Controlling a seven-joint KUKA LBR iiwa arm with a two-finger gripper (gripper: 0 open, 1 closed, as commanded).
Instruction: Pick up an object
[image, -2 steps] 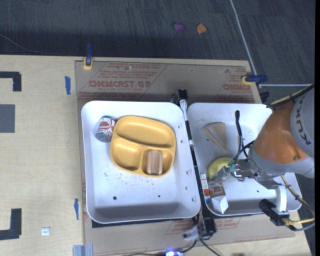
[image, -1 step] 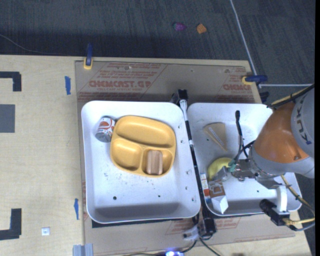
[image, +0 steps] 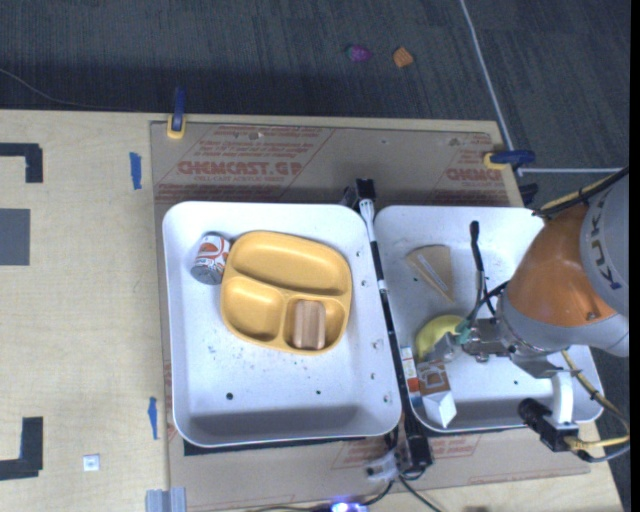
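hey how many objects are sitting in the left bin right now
3. A yellow divided tray lies in the left bin's upper middle, a brown block sits in the tray's lower right compartment, and a small can lies at the tray's upper left. The tray may hide more.

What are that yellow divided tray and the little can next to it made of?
The yellow tray looks like moulded plastic: smooth, one colour, soft sheen, rounded compartments. The can seems to be thin metal, with a silvery end and a printed red and white wall, perhaps dented.
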